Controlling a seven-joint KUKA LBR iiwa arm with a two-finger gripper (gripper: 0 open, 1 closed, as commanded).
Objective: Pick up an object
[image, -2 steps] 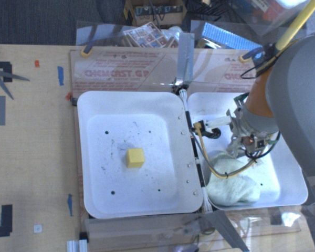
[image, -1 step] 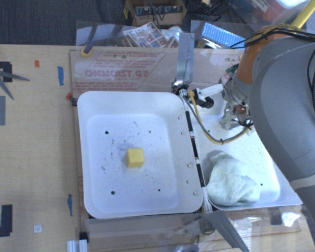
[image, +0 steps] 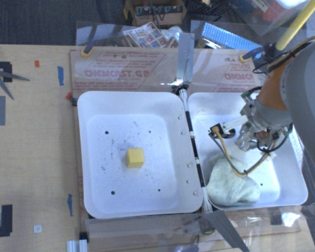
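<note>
A small yellow block (image: 135, 157) lies near the middle of the left bin (image: 94, 109). A crumpled white cloth (image: 231, 182) rests at the front of the right bin (image: 210, 106). The arm comes in from the right, and my gripper (image: 250, 139) hangs low over the right bin's middle, just above and behind the cloth. Wrist hardware and a yellow cable (image: 228, 156) hide its tips. Nothing is seen held in it.
Clear plastic panels (image: 147, 70) stand behind both bins. A raised divider with hinges (image: 191, 140) separates the two bins. Wooden bench surface (image: 26, 151) extends to the left. Boxes and clutter (image: 152, 7) sit beyond the back.
</note>
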